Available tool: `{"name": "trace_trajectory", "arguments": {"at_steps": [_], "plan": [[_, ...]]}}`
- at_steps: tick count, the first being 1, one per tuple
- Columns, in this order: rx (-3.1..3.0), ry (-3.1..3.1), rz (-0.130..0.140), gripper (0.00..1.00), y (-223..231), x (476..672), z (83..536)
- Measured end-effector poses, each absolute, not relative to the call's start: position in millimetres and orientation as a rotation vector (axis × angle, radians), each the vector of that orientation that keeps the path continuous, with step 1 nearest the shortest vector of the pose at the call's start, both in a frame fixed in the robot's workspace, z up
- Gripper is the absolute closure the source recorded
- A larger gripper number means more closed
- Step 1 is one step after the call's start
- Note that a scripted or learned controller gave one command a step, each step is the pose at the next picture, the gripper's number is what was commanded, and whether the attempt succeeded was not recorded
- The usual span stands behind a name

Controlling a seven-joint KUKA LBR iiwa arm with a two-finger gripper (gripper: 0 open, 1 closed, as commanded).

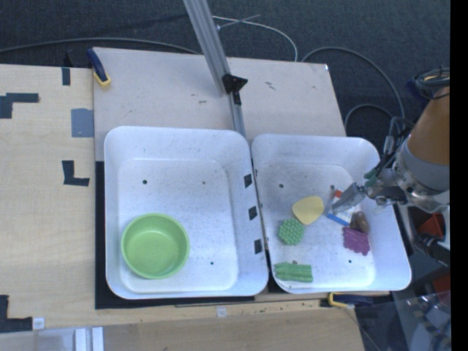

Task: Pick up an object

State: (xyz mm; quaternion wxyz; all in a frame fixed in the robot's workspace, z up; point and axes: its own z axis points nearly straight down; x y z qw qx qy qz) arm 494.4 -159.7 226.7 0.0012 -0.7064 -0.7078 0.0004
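Observation:
The right bin (380, 269) holds several small objects: a yellow piece (308, 209), a round green knobbly piece (291, 231), a long green piece (293, 272), a purple piece (356, 240), a brown piece (359, 220) and a thin blue strip (336, 218). My gripper (349, 198) reaches in from the right, low over the bin's right half. It sits just above the blue strip and the brown piece, right of the yellow piece. Nothing visibly hangs from it.
A green bowl (155, 245) sits in the front left corner of the left bin (183, 145). A slanted metal pole (212, 35) ends at the bins' shared back edge. Cables lie behind the right bin.

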Motion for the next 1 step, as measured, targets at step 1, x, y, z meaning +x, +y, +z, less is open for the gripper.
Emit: {"name": "trace_trajectory", "arguments": {"at_steps": [1], "plan": [[-2.218, -2.223, 0.001, 0.0, -159.8, 494.4, 226.8]]}}
